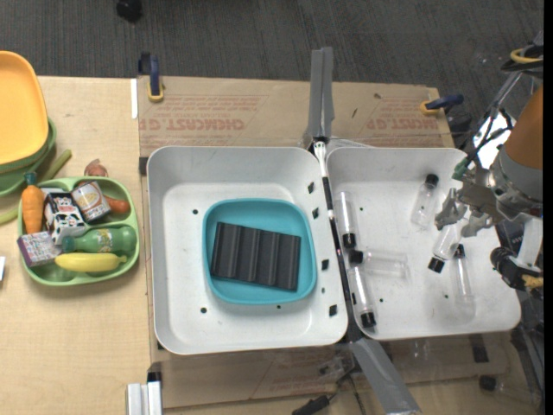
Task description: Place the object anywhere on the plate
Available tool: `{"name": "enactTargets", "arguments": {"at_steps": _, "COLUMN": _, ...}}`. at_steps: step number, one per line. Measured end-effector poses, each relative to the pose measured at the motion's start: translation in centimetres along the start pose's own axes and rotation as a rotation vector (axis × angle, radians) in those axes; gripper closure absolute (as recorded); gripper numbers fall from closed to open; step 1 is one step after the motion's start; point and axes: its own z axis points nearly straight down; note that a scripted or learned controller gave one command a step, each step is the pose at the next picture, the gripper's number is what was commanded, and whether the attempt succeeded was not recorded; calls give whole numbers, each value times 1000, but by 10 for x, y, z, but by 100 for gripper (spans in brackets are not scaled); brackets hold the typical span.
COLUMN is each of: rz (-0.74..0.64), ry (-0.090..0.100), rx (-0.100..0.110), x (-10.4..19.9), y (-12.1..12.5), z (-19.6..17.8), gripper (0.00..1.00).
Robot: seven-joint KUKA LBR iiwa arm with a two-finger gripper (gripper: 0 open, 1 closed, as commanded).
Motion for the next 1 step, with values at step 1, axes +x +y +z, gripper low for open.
{"name": "enactTargets", "arguments": {"at_steps": 1, "rz": 0, "ry": 0, "rx": 0, "x": 0, "y": 0, "z": 0, "gripper": 0}}
